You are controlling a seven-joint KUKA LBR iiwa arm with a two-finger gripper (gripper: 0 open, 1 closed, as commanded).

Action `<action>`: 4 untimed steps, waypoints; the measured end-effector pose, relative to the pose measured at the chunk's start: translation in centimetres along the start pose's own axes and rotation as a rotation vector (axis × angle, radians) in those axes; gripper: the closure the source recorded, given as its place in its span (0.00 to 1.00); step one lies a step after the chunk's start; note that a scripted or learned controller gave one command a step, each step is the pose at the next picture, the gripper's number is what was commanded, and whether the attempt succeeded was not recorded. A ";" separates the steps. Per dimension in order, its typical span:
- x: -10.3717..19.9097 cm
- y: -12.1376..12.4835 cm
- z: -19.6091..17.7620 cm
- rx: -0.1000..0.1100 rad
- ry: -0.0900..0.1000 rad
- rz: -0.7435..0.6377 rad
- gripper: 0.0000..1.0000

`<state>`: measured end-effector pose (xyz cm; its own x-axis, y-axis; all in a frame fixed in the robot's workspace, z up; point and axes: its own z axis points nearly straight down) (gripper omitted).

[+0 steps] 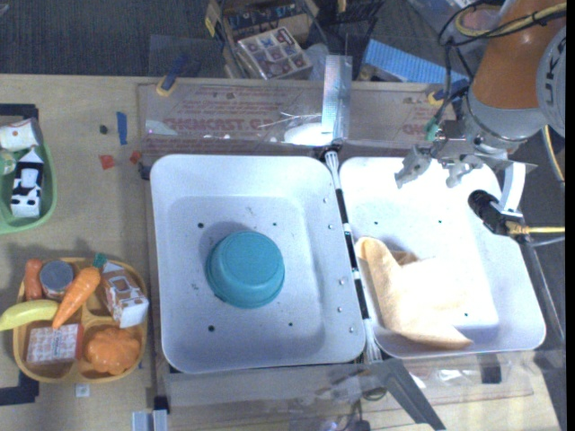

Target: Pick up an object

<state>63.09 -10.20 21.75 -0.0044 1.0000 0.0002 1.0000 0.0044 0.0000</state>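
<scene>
Hovering at the right bin's (517, 326) far edge, our gripper (433, 171) is spread and bare, with the tan cloth (409, 299) lying nearer the desk's front.

A pale wooden bench (81, 133) spreads out well to the left of the arm's reach, its surface dotted with small blue and red scraps (121, 128). Beyond its far edge lies dark grey carpet (99, 21), where a crate of printed boxes (265, 34) and a blue pad (404, 61) sit among loose clutter. On the bench's left side rest a green bowl (45, 209) of toys and a yellow tray (135, 330) of play food. Bright overhead light washes the scene, glaring hardest on the white surfaces nearest the arm.
</scene>
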 end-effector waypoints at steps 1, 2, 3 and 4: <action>-2.1 -4.2 6.9 0.000 0.000 -0.086 0.00; -1.5 1.3 5.6 -0.003 -0.001 -0.135 0.00; -1.9 -4.7 9.7 -0.001 0.000 -0.317 0.00; -0.2 -6.2 12.7 -0.010 -0.005 -0.439 0.00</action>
<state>56.91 -10.48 9.03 -0.4288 0.9034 -0.0064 0.9033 0.4289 0.0089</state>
